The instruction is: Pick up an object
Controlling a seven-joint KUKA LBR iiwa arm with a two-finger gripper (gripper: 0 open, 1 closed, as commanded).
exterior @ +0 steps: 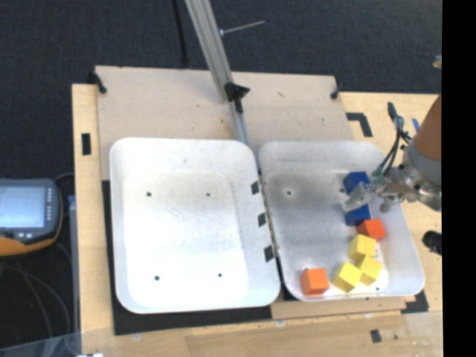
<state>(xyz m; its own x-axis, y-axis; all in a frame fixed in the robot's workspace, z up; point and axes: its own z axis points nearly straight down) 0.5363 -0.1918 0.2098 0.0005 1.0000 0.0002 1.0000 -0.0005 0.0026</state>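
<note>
I have the end effector (362, 196) reaching in from three o'clock between two small blue cubes (357, 181); its state I cannot tell. Next comes closing, then lifting.

7 small blocks, all in the right bin (297, 162), clustered on its right side, lower right of frame.

- Blue block (357, 181): uppermost, just left of the gripper (366, 196). Fingertips sit between it and the second blue block (358, 214) just below; neither is clearly clamped.
- Orange-red block (373, 229): just right of and below the lower blue, about touching it.
- 3 yellow: top yellow block (364, 247) right under the orange-red one; lower-right yellow block (371, 271) and lower-left yellow block (346, 277) beneath it, packed together and tilted.
- Orange block (314, 280): near the bin's bottom edge, left of the yellows, slight gap.
</note>
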